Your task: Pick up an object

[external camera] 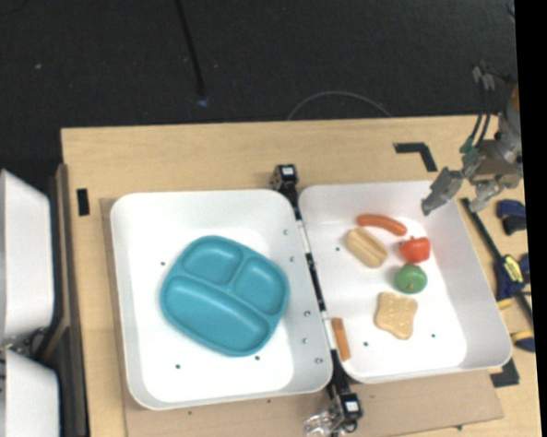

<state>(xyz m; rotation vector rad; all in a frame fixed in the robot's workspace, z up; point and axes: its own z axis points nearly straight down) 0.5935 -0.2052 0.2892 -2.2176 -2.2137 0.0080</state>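
Observation:
The right bin (466,340) holds several toy foods: a red-orange sausage (381,223), a tan bread roll (366,247), a red tomato-like piece (415,249), a green apple (409,278), a pale toast slice (396,314) and a small orange stick (340,337) near the bin's left wall. My gripper (457,189) hangs at the right bin's upper right corner, up and to the right of the foods. Its grey fingers (437,195) spread apart with nothing between them.
The left bin (143,359) carries a teal divided plate (224,293). Clamps (286,176) sit at the seam between the bins, top and bottom. Blue and yellow clips (510,245) line the bench's right edge. White boxes (22,256) stand at far left.

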